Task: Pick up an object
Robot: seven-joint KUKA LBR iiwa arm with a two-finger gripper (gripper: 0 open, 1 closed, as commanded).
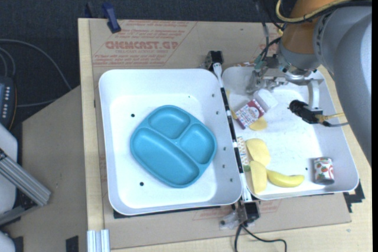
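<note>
Camera view shows us the end effector [264, 78] down in the right bin [298, 138], at that bin's far end, hanging from the grey arm [348, 38] with its orange band. We cannot tell whether the end effector is open or closed, because its tip is lost among cables and brackets.

We take the red-and-white packet [250, 111] as our landmark, since it is the loose thing nearest the end effector. The packet lies flat on the bin floor, close to the wall shared with the left bin [121, 103], and the end effector stands just beyond it, on its far side and apart from it. Between the two lies a small white piece [267, 98], close against the packet's far corner; we cannot say whether they touch.

Just on the near side of the packet sits a small yellow lump [258, 124], touching its edge. Farther on that near side come a rounded yellow fruit [257, 150] and, nearer to us again, a yellow-green piece [257, 176] with a banana [286, 179] lying against it. A small can [323, 169] stands well apart from the packet, toward the bin's near corner on the arm's side.

Across the shared wall from the packet, a blue divided plate [172, 145] lies flat in the left bin. Both bins rest on the brown tabletop [147, 38].
</note>
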